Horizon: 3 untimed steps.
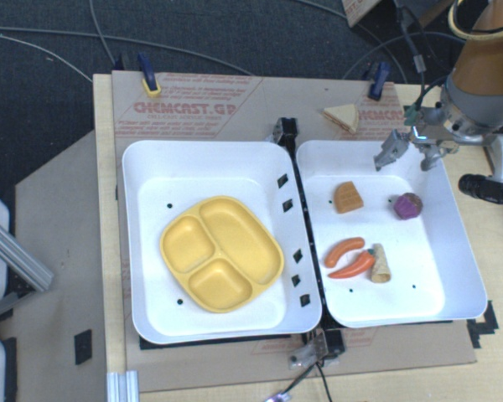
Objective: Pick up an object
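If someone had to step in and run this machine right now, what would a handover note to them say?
Gripper: jaws open, holding nothing, poised over the far edge of the right white bin.
In that bin: tan bread-like chunk, purple round toy, orange sausage-shaped piece, red-orange chilli-shaped piece, beige cone-shaped piece.
Left white bin: yellow three-compartment plastic tray.
Outside the bins, on the board: sandwich-shaped wedge.
Done: nothing picked up yet.
Left: lower onto one object, close, lift. The purple toy looks nearest.
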Tool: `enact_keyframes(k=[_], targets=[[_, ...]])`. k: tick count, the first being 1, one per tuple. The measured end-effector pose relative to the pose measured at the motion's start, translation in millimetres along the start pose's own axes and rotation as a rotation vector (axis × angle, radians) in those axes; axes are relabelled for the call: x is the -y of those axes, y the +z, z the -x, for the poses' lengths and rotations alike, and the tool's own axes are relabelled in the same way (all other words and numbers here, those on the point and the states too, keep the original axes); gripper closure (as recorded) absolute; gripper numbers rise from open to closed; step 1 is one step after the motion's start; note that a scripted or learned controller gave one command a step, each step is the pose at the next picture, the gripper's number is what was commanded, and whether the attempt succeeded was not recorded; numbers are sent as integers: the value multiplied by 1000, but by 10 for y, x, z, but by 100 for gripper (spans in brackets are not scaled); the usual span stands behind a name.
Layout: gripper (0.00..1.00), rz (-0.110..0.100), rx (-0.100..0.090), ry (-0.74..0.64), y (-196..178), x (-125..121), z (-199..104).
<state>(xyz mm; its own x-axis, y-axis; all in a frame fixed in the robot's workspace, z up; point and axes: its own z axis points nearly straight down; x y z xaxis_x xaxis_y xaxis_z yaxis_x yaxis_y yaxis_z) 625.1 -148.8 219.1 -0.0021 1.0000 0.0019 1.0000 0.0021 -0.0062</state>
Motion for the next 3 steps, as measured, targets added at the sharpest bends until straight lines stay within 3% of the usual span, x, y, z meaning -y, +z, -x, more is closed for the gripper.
enact_keyframes(k=[2,3], targets=[[0,-2,-1,0,1096,5,-149],[100,8,1,1,936,-21,-143]])
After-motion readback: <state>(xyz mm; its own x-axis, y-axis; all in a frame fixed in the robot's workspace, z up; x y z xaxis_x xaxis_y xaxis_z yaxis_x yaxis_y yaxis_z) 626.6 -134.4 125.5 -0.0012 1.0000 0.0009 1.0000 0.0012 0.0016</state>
